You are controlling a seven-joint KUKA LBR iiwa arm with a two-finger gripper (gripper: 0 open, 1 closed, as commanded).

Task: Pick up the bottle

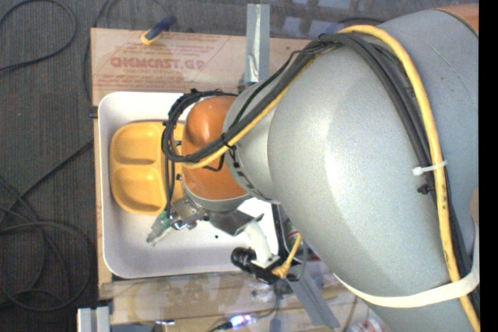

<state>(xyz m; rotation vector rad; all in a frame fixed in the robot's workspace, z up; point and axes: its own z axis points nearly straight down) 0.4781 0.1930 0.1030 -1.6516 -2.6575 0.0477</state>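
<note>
A yellow, rounded plastic thing with a crease across its middle lies in the left part of the white bin; it may be the bottle, but its shape is partly hidden. The arm covers most of the view, and its orange band hangs over the bin's middle. Below the band, the gripper points down and to the left, just off the yellow thing's lower right edge. Whether it touches the yellow thing is hidden by the wrist.
The bin rests on a cardboard sheet with red print. A small blue and yellow item lies at the sheet's far edge. Cables loop on the dark carpet to the left. A metal post stands behind the bin.
</note>
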